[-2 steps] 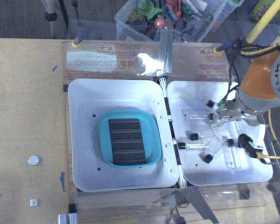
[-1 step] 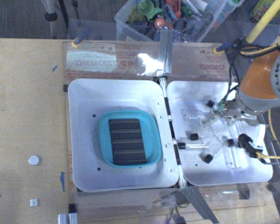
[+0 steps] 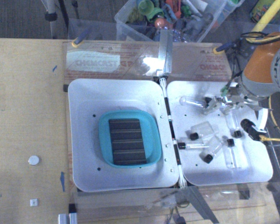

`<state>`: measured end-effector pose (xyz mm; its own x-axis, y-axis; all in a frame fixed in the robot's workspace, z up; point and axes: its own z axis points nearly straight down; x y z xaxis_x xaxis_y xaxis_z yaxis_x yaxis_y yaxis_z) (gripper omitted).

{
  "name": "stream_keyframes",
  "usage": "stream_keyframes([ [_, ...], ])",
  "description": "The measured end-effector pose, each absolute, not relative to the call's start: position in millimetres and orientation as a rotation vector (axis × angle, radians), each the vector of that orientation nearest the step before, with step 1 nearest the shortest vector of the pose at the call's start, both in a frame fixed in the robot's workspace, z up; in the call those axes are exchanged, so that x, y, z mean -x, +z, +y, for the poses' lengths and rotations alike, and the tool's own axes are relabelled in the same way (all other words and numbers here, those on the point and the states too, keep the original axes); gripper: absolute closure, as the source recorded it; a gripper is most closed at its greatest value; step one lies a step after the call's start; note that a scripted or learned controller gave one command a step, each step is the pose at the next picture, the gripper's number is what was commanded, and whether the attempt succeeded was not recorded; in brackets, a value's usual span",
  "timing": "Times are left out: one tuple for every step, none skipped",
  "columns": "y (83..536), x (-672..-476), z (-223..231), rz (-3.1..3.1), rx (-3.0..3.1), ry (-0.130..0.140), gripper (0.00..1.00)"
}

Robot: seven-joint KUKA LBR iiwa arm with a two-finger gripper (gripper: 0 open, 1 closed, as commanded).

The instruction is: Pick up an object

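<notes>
Gripper (image 3: 222, 101) sits low over right bin (image 3: 252, 171) rear; you can't tell finger state. Clear vials (image 3: 196, 145) lie scattered there. Left bin (image 3: 84, 101): teal tray (image 3: 128, 136). Backboard (image 3: 130, 62) lettering unreadable.

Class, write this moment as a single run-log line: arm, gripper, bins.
arm: over right bin | gripper: above clear vials, grasp not visible | left bin: teal tray | pick: not yet done

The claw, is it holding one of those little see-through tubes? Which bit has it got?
It cannot be told. The claw hangs low over the right bin, close to a clear tube, but no tube shows plainly between its tips.
</notes>
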<state>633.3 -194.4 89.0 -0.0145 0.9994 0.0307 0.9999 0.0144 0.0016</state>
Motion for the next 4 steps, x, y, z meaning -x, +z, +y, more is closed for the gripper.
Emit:
stream_keyframes([
  [88.6,-663.2,-187.8,-2.244,2.148,0.023,0.0],
  [86.6,-661.4,-164.3,-2.286,2.133,0.032,0.0],
  [86.2,-661.9,-164.2,-2.304,2.115,0.03,0.0],
  [86.1,-661.9,-164.1,-2.304,2.115,0.029,0.0],
])
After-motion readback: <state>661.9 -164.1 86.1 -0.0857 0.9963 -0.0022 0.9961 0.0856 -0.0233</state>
